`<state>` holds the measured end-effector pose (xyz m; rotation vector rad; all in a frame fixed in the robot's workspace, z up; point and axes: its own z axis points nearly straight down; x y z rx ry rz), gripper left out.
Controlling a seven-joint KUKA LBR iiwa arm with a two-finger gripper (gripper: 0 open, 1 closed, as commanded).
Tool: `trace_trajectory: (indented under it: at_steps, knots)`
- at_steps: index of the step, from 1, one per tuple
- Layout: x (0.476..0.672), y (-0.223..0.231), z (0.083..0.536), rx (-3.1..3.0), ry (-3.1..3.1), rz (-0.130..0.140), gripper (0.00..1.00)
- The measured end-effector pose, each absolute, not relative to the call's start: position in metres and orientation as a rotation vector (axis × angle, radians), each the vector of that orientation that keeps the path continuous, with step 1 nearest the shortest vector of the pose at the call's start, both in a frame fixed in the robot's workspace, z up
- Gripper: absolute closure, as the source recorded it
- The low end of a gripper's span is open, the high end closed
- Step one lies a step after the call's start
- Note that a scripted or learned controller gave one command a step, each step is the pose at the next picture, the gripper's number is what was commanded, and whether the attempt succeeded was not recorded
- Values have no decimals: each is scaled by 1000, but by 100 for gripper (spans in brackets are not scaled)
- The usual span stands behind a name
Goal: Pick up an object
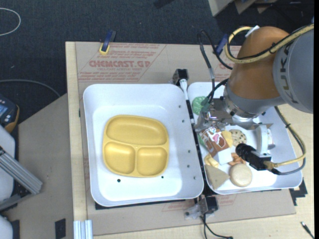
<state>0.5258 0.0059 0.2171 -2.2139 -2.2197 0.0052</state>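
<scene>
On the tabletop [75, 83], the left bin [94, 98] holds a single yellow tray [134, 144], lying flat and well apart from the arm. The right bin [286, 148] is crowded along its left side: a green thing [200, 104] at the top, a brown and white packet [217, 139] below it, a cookie [238, 135] just beside the packet, then a pale wedge [215, 176] and a round bun [240, 175] touching each other nearest the camera.

The claw [213, 117] sits low between the green thing and the packet, close to the wall the bins share. Whether it is spread or pressed together I cannot tell, and nothing can be seen pinched in it. The packet looks like the likeliest pick.

The main risk is the crowding. A closing claw could catch two things at once, or only nudge the packet against the cookie. The nearby bin wall could also block one side, and a flat packet may slip out on the lift.

The arm [259, 68] reaches in from the right, its orange section bulking over the right bin's upper half, with the wrist turned downward over the pile.
</scene>
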Motion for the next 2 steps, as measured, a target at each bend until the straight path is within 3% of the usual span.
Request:
trace_trajectory:
  at_steps: [1,2]
  knots:
    - [517,21,215,-2216,-2220,4,100]
    - [521,13,231,-2223,-2223,-3,100]
